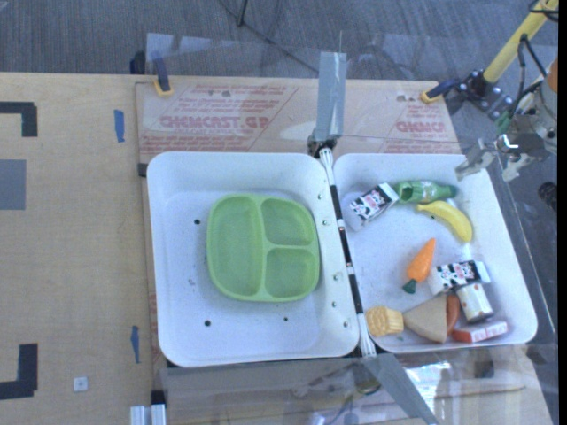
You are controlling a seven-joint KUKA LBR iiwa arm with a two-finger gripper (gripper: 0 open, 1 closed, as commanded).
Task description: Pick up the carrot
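Note:
The carrot (423,261) is orange with a small green top and lies slanted in the middle of the right bin (512,237), its tip pointing up and right. My gripper (494,159) hovers over the bin's back right corner, well up and to the right of the carrot. Its two grey fingers stand apart and hold nothing. Between gripper and carrot lies a yellow banana (447,220).
The left bin (177,193) holds a green divided plate (263,248). Around the carrot sit a green bottle (426,190), two milk cartons (372,202) (459,274), a corn piece (384,320), a bread wedge (427,320) and a small can (476,303).

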